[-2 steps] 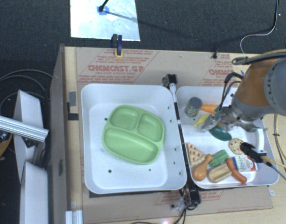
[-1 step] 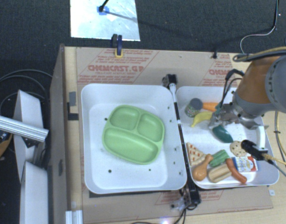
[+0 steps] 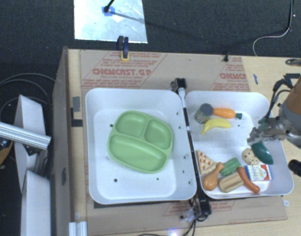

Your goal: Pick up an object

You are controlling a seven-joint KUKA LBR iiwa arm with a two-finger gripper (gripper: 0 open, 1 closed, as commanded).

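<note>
1. A grey robot arm reaches in over the right bin, its gripper hanging above a dark green toy that lies near the bin's right wall.
2. The risk from here, as it looks: the green toy sits crowded, touching a round cookie and just above a small carton, so descending fingers could strike a neighbour, shove the pile aside or close on two pieces at once.
3. A second hazard is the bin wall close by, which could block one finger.
4. How wide the gripper stands cannot be told; its tip blurs into the toy beneath, and nothing is plainly held.
5. Other candidates lie farther from the wall: a banana, a carrot and a hot dog.
</note>
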